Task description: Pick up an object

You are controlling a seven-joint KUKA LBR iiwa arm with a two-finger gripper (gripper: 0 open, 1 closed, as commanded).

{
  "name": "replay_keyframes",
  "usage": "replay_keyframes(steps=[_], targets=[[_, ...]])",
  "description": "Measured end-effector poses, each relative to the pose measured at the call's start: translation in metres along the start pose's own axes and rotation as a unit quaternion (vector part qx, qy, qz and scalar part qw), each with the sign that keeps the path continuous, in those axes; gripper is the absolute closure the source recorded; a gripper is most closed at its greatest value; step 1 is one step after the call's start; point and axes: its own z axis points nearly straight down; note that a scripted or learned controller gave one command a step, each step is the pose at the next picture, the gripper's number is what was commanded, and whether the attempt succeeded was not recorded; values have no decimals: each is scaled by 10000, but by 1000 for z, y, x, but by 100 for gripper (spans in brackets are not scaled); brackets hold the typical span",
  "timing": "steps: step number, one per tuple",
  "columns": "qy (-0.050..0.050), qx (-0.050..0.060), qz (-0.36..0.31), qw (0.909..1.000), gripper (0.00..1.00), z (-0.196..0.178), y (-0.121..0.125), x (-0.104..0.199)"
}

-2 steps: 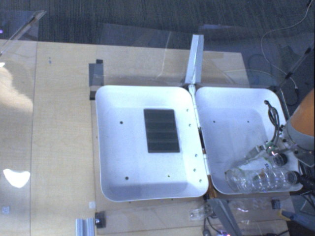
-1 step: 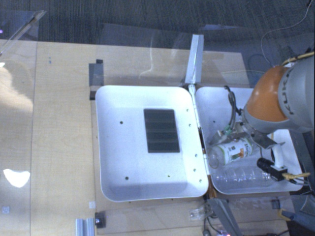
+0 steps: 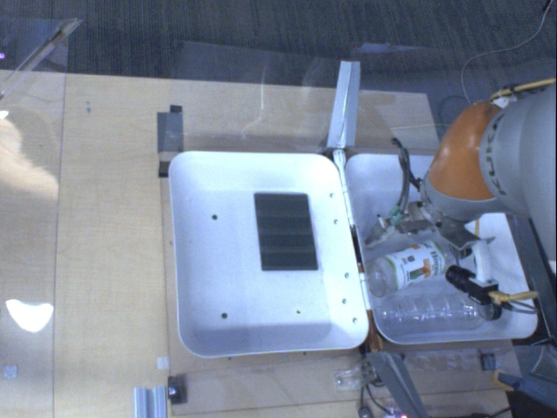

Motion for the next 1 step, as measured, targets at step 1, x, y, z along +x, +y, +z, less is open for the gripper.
replay_keyframes(steps=[1], targets=[[-20,-26,-567,9984,0,-2,-87,-26]])
